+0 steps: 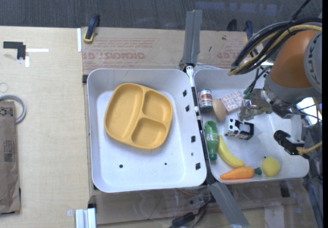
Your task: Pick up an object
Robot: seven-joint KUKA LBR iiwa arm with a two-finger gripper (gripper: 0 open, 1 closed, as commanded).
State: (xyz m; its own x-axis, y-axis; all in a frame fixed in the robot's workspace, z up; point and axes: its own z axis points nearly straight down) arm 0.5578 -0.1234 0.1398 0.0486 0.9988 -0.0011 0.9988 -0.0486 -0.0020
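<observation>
Carrot [238, 173] by the bin's [287, 177] front edge looks light, hard and easy to pinch across its middle; I cannot tell if the pincer [249, 109] is open.

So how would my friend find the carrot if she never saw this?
Look in the right-hand white bin, along its near edge. The orange carrot with a green top lies there between the yellow banana and the round yellow lemon. It is the one orange thing there.
</observation>
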